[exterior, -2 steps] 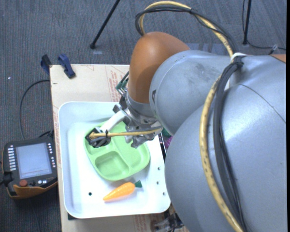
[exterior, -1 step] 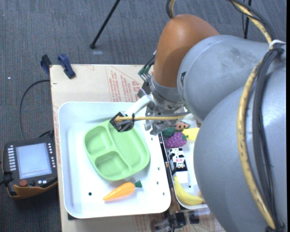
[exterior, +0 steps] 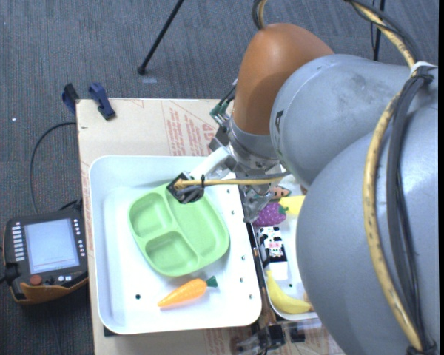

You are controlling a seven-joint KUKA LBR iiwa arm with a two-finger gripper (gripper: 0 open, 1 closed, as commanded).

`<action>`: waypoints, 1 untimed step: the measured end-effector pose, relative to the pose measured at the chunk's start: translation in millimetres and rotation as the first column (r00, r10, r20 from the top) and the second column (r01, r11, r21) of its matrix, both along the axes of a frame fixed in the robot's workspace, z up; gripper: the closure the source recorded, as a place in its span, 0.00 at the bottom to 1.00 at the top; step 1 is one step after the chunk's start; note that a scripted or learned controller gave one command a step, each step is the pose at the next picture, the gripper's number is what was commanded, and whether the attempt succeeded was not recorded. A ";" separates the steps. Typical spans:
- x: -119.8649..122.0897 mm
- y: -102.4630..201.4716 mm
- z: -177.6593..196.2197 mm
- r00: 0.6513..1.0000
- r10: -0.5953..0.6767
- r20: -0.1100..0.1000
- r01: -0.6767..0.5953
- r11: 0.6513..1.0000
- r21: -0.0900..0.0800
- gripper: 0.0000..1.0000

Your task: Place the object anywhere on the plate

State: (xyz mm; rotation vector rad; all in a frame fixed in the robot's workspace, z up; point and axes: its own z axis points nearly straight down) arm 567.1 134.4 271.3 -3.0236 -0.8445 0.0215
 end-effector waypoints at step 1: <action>0.5 2.1 4.2 1.000 0.007 -0.013 -0.007 1.000 -0.003 1.00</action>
